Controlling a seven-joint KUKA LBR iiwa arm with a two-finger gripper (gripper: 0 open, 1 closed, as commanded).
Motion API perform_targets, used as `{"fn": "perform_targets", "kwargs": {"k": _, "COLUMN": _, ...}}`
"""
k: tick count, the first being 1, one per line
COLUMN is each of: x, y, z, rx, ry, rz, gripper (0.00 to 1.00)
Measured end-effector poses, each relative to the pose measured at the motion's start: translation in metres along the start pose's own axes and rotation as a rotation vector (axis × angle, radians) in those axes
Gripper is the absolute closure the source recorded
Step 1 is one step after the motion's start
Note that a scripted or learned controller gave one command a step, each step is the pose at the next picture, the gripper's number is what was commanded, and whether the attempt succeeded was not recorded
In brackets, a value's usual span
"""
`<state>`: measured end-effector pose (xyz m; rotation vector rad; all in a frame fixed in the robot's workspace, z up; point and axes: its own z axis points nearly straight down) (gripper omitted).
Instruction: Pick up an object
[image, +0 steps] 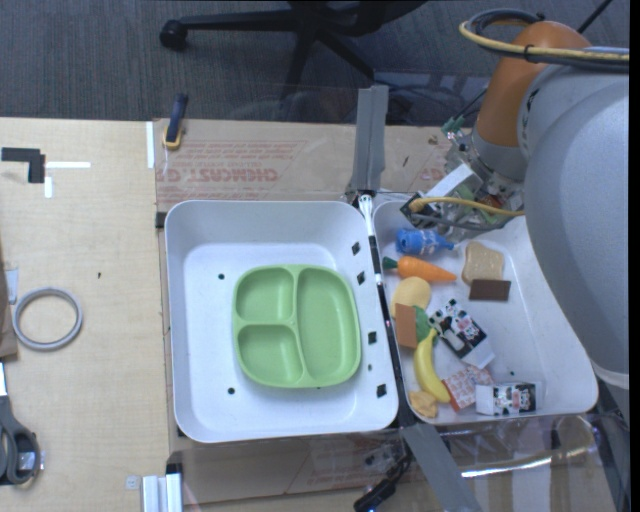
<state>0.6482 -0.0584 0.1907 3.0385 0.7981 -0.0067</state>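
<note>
The arm (575, 150) comes in from the right, its grey bulk covering the right bin's (560, 390) far right side, orange band up top. The claw (432, 206) sits low at that bin's back left corner, just above the blue bottle (422, 241). Whether its fingers are apart or closed, I can't tell from this angle; nothing is visibly caught in it.

In the right bin the goods crowd the left side. The blue bottle lies near the back left corner, with the carrot (426, 269) just in front of it. Toward the middle sit the bread slice (484, 262) and the brown block (490, 290), touching. Along the left wall: a yellow piece (411, 292), an orange-brown block (405, 326), then the banana (428, 368) curving toward the front left corner. Beside the banana lies a black-and-white carton (461, 329), a red-patterned packet (463, 385) in front of it, and a second black-and-white box (508, 398) by the front edge.

The left bin (190, 300) holds the green tray (297, 326), three compartments, lying flat near the centre.

Out on the counter (80, 230), near the left edge, a tape ring (42, 318) lies flat, and scissors (15, 450) rest at the front left corner.
</note>
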Motion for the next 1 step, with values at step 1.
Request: {"fn": "perform_targets", "kwargs": {"k": 1, "x": -0.0246, "y": 0.0352, "z": 0.0044, "rx": 0.001, "ry": 0.001, "rz": 0.309, "gripper": 0.0}}
